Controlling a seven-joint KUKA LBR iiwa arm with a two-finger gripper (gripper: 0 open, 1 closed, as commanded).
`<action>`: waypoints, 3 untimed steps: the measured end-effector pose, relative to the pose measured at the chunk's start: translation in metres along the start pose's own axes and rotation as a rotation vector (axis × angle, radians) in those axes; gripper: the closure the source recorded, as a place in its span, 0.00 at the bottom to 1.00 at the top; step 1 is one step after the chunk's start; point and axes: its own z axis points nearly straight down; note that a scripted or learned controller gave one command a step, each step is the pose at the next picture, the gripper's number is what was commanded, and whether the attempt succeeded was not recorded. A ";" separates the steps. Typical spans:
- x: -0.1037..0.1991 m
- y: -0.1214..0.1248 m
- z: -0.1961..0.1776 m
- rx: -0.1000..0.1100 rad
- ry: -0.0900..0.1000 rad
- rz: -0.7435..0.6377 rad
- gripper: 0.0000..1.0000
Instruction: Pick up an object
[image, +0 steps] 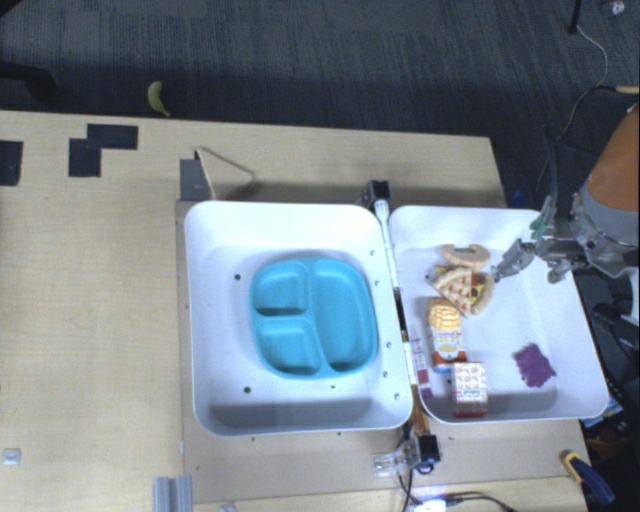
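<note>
Bins side by side: left bin (210, 300) holds blue tray (312, 315) (three compartments); hand (520, 258) grip unclear

A pale wooden bench (90, 330) carries two shallow white bins touching side by side: the left bin (215, 300) and the right bin (570, 330). Black tape patches (100, 148) sit near its far left corner. A small yellow scrap (157, 97) lies on the dark floor (320, 60) beyond.
</note>
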 end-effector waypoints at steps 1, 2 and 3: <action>0.021 -0.012 0.111 0.003 0.001 0.002 0.00; 0.066 -0.079 0.118 -0.008 -0.001 0.004 0.00; 0.066 -0.077 0.107 -0.014 -0.002 0.003 1.00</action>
